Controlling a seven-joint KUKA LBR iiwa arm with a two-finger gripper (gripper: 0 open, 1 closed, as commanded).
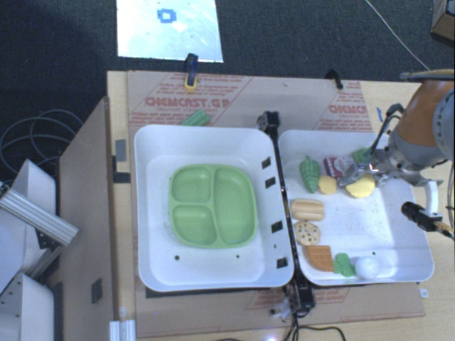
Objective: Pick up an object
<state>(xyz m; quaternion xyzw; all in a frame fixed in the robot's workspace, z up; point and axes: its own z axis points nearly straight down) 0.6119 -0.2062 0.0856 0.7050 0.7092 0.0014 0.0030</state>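
Several toy foods lie in the right bin (405,240). Along its left side are a green ridged vegetable (308,172), a small yellow ball (327,185), a bread roll (307,209), a cookie (307,232) and an orange toast slice (320,257). A green sprig (344,263) and a white ball (367,266) rest near the front wall. A red and silver packet (334,165) lies further back. My gripper (357,174) reaches in from the right, low over the bin, directly above and touching a yellow lemon-like piece (362,188). A green item (361,155) sits just behind the gripper.
The left bin (153,162) holds a green divided plate (213,204). A black divider with clips (277,190) runs between the bins. The arm's grey body and orange band (426,112) hang over the right bin's back right corner. A black part (419,215) juts out near the right wall.
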